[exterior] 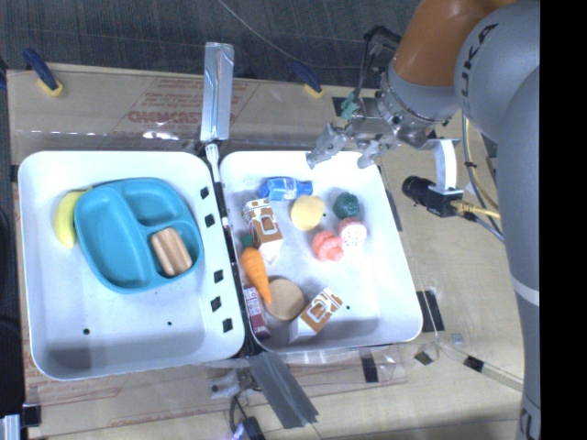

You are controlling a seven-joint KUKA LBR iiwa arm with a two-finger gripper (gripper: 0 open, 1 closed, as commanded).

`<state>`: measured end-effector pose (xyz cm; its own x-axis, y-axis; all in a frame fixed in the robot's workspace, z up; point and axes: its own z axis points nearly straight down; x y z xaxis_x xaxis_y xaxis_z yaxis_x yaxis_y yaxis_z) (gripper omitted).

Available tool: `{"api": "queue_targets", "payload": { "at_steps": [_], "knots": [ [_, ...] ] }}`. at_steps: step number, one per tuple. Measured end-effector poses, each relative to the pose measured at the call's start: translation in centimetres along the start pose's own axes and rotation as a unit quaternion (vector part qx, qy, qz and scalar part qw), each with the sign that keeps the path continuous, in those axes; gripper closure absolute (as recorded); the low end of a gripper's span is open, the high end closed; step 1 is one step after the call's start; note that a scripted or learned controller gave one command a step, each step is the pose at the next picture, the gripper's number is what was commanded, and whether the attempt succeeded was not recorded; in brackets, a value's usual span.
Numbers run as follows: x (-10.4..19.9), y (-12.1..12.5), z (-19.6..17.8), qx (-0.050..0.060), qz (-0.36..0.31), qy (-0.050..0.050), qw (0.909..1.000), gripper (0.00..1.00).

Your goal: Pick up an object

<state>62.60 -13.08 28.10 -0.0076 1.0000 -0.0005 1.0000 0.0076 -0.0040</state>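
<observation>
Camera view: two white bins are set side by side on the bench, the left bin [46,337] occupied by a blue divided tray [128,232] with a brown bread roll [171,251] in one compartment and a yellow banana [65,218] beside it. The right bin [390,273] is stocked with a carrot [256,275], a yellow ball [307,213], a dark green ball [346,204] and small cartons. The gripper [347,152] is held above the right bin's far rim, jaws spread apart, nothing gripped.

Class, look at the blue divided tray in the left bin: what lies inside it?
A tan bread-like piece sits in the blue tray's lower right compartment. A banana beside it is partly hidden behind its rim.
</observation>
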Motion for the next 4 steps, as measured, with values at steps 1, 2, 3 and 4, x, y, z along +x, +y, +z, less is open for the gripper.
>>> {"api": "queue_targets", "payload": {
  "at_steps": [1, 2, 3, 4],
  "knots": [
    [3.4, 2.6, 19.0, 0.0, 0.072, 0.001, 0.9974, 0.0],
    [3.5, 2.6, 18.0, 0.0, 0.071, 0.001, 0.9975, 1.0],
    [3.5, 2.6, 18.0, 0.0, 0.07, 0.001, 0.9975, 0.0],
    [2.4, 1.9, 19.5, 0.021, -0.184, 0.002, 0.9826, 0.0]
  ]
}}
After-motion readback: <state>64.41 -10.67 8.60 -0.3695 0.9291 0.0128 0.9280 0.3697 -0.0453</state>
